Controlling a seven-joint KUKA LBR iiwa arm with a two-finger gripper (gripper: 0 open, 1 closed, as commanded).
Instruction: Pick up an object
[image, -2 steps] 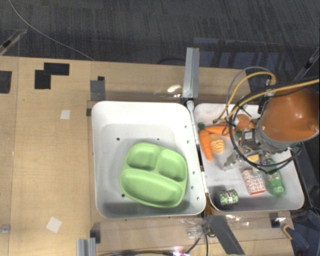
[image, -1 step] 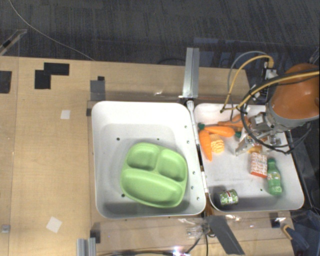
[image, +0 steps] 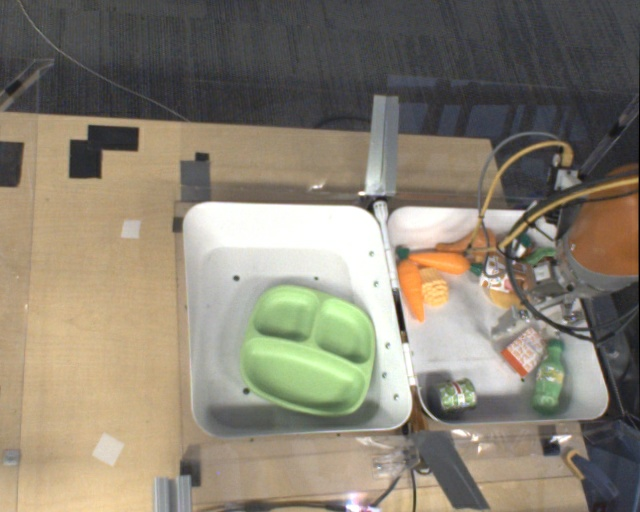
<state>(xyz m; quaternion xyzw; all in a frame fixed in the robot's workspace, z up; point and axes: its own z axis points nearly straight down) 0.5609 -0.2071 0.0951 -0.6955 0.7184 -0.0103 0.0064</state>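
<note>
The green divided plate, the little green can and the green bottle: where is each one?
green divided plate (image: 308, 350): camera view, on the ridge between its compartments, left bin.
green can (image: 457, 395): camera view, on its side wall, right bin.
green bottle (image: 549, 381): camera view, on its body, right bin.

Two white bins sit side by side on the bench (image: 90, 330): the left bin (image: 215, 240) and the right bin (image: 590, 395). The left one has one green plate (image: 308, 348) with three compartments. The right one has two carrots (image: 440, 262) (image: 410, 290), one yellow corn piece (image: 435, 293), one green can (image: 456, 395), one green bottle (image: 549, 377) and one crinkled packet (image: 522, 350); the things under the arm are too hidden to count.
</note>
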